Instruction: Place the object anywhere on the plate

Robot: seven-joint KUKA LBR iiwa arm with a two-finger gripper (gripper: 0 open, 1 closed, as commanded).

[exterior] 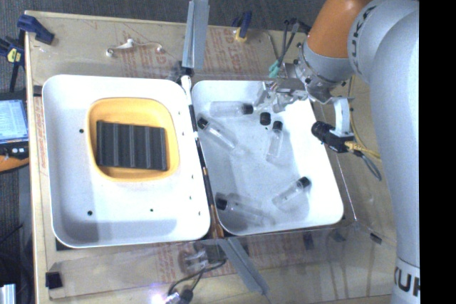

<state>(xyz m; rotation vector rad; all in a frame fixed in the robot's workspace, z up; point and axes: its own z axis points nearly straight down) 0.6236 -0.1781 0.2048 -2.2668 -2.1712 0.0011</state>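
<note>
A yellow plate [128, 107] lies in the left bin [64, 203], with a dark ridged block [132, 146] resting on it. Several clear vials with black caps are scattered in the right bin [324, 206]: one [229, 109] near the back, one [215, 133] at the left wall, one [273, 146] in the middle, one [291, 191] towards the front right, one [241, 208] at the front. My gripper [273, 99] hangs low over the back of the right bin, just above a black cap [265, 119].
A metal bar [194, 32] stands behind the gap between the bins. Blue clamps [34, 28] sit on the bench's back edge. The grey arm [385, 82] covers the bench's right side.
</note>
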